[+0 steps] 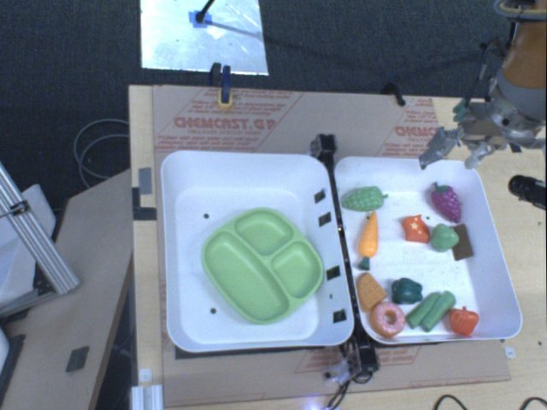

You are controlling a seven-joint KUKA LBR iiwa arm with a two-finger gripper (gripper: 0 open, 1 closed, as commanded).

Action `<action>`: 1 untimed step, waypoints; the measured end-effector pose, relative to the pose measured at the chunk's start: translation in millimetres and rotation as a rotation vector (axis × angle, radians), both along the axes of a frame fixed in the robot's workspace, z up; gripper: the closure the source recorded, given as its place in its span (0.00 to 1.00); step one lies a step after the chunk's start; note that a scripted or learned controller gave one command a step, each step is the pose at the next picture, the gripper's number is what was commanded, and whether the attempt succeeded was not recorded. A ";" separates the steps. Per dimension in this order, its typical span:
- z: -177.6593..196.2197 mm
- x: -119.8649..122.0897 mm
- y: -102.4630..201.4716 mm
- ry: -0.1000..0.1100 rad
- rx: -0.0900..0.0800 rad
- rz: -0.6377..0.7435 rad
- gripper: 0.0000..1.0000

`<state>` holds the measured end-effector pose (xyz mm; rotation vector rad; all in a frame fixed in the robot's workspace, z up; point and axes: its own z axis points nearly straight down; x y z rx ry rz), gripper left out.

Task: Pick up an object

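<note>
Camera view: my end effector (455,146) hangs open, holding nothing, over the right bin's (500,254) far edge. Purple grapes (445,202) lie nearest, just below it toward the camera.

The table (102,229) is pale wood, covered in the middle by a brown sheet of printed cardboard (256,118). Two shallow white bins sit on that cardboard, touching side by side: the left bin (184,195) holds a green divided plate (261,265), and the right bin (500,272) holds a scatter of toy foods. At the table's far edge a blue and yellow clamp (224,85) grips the cardboard.
</note>
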<state>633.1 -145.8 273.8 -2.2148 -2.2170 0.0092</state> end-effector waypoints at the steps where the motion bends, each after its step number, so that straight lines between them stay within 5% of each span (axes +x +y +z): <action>1: 7.6 1.8 0.4 -0.012 -0.002 0.002 0.00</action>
